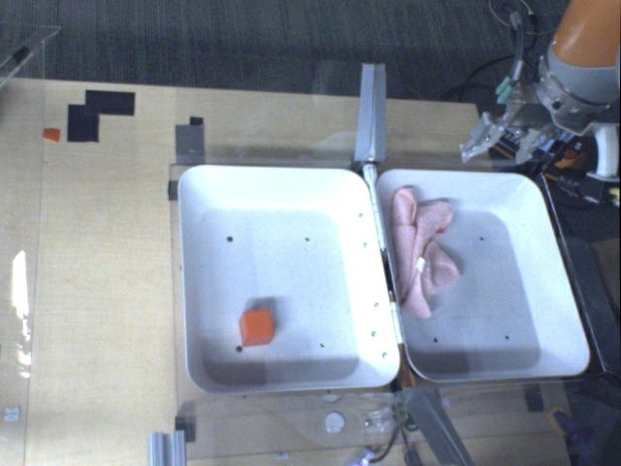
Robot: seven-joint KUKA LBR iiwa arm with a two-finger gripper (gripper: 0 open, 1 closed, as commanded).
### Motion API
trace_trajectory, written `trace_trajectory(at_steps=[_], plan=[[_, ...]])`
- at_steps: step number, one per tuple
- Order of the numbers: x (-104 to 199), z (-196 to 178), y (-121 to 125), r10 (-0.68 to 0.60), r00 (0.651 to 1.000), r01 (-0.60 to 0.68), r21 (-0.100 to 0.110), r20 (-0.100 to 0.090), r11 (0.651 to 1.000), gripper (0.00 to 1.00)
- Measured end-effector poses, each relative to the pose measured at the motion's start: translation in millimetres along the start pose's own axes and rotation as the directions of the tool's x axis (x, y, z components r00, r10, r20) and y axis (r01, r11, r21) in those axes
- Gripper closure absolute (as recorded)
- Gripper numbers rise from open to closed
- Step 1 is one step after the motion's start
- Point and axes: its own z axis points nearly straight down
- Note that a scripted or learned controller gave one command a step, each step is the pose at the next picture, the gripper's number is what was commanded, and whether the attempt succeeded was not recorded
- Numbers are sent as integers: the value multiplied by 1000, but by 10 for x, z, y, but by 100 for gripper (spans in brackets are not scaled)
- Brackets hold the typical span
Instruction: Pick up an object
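Pink cloth (423,250) and orange block (257,327) in two white bins, with the gripper (495,136) raised at the far right

The crumpled cloth lies along the left side of the right bin (543,260), close to the divider; the block sits in the near part of the left bin (291,202). The gripper hangs beyond the right bin's far edge, over the bench (97,289), apart from the cloth and well apart from the block. Nothing is seen between its fingers; how far they are spread cannot be told at this size
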Motion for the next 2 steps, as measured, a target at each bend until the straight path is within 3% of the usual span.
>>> trace_trajectory(at_steps=[1,2], plan=[[436,792,-75,-14,1000,14,0,-1,1000,0],[236,1831,-122,-146,989,146,-8,1,989,0]])
